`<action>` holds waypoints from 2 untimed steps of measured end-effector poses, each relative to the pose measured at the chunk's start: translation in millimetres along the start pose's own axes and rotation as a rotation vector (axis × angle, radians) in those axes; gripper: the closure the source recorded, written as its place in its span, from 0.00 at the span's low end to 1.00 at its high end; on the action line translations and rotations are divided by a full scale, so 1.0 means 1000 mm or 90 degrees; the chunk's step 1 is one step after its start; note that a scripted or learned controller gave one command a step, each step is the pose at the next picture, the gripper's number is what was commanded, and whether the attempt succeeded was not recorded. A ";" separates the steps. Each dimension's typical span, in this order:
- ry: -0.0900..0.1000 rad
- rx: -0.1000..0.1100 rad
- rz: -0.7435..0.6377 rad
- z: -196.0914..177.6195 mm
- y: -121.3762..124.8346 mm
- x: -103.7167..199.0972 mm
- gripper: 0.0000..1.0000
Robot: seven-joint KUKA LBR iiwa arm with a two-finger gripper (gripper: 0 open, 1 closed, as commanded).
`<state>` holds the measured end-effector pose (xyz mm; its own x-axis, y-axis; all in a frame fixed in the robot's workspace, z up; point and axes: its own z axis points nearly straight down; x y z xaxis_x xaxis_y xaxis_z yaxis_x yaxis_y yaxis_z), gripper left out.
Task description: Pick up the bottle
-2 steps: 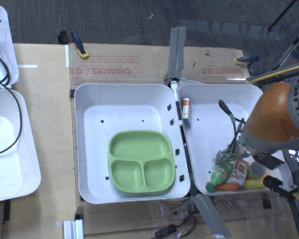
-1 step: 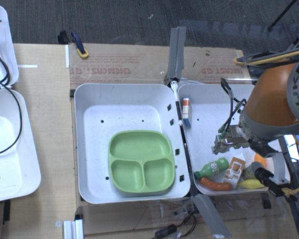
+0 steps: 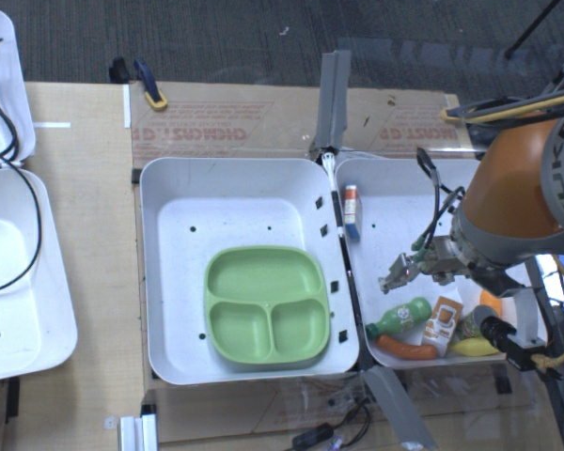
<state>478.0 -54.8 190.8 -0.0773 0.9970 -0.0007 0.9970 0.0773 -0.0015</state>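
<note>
We see gripper [image 3: 399,275] hovering above bottle [image 3: 399,318] in right bin [image 3: 385,200], likely lining up its descent; cannot tell jaw state

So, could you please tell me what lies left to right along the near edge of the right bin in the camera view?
Green bottle → red sausage-shaped toy → orange carton → yellow banana-like toy.

grey arm [image 3: 517,195] reaches leftward, jaws low and apart, empty.
</note>
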 end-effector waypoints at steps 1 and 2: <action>0.000 0.000 0.003 0.000 0.018 -0.009 0.00; 0.000 0.000 -0.017 0.087 -0.005 -0.049 0.00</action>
